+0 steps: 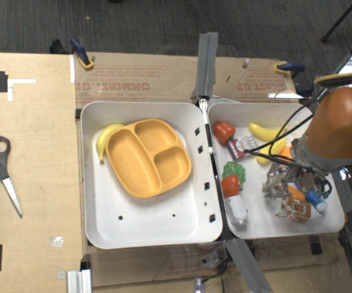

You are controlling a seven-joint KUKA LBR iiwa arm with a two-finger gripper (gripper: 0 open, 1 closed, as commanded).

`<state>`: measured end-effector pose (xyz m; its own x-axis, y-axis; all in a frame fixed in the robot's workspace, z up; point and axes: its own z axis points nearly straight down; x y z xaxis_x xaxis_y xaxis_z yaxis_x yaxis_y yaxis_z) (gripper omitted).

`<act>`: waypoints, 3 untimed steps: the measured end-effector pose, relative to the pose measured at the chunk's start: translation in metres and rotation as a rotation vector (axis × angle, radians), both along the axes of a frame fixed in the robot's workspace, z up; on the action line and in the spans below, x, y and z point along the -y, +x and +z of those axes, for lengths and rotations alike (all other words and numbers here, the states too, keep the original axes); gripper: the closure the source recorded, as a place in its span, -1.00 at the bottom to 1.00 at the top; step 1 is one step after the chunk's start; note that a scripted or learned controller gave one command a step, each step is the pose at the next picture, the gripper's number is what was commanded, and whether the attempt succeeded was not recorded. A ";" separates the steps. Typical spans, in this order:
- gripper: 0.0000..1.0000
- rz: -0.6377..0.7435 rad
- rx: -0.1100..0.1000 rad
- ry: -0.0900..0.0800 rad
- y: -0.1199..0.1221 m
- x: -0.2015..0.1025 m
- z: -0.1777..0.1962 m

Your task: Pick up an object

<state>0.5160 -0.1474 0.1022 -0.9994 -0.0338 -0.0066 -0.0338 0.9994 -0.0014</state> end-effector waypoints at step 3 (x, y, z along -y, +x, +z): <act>-1.00 0.001 0.004 -0.001 0.002 0.000 0.009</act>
